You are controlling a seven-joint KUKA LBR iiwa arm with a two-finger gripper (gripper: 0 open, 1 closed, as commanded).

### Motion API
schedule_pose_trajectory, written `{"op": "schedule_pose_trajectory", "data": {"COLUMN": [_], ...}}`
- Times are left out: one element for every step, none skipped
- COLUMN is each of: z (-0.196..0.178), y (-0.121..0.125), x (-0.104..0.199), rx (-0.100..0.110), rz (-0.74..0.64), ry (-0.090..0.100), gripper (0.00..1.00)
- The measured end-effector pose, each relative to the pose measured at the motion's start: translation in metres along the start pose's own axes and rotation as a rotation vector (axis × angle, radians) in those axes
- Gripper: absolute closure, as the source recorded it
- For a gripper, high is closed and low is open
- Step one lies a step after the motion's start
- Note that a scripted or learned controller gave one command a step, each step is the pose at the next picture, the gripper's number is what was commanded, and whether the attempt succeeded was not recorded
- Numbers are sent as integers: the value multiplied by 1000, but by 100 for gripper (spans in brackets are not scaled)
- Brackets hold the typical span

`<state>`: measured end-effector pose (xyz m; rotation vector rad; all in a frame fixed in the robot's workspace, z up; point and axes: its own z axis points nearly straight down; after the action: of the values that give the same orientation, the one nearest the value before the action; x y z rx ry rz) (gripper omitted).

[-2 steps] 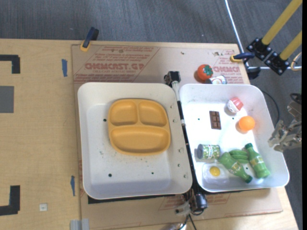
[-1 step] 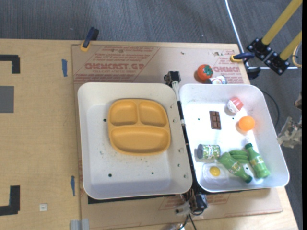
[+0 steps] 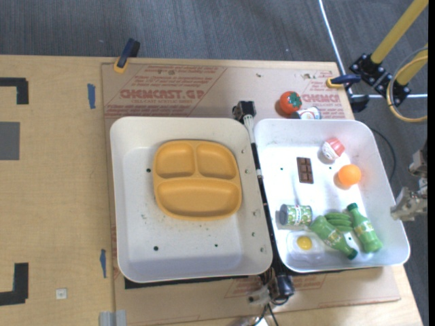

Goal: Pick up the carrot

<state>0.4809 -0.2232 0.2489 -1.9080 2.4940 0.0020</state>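
The task looks barely begun. The end effector (image 3: 410, 204) sits at the right edge of the view, just outside the right bin (image 3: 380, 155) and beside its right wall. It is small and blurred there, so I cannot tell whether it is apart or together, and nothing is seen in it.

I cannot pick out the carrot with any certainty. All the small things lie in the right bin. A round orange ball (image 3: 349, 175) lies towards its right side, and a red and white piece (image 3: 331, 149) lies just beyond it. A brown bar (image 3: 305, 170) is at the middle and a green can (image 3: 295, 214) nearer. A fried egg (image 3: 305, 242) and a heap of green things (image 3: 346, 231) sit at the near right corner. The carrot may be part of that heap or under it, but that is a guess. A tomato (image 3: 289, 102) lies on the bench past the bin.

The left bin (image 3: 129, 202) holds a yellow plate (image 3: 197, 179).

By my judgement everything is left to do: reach over the right bin, find the carrot, come down, close on it and lift
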Motion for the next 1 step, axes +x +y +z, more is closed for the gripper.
{"op": "schedule_pose_trajectory", "data": {"z": [9], "y": [-4], "x": [-4], "rx": [1], "rz": [-246], "ry": [0], "gripper": [100]}}
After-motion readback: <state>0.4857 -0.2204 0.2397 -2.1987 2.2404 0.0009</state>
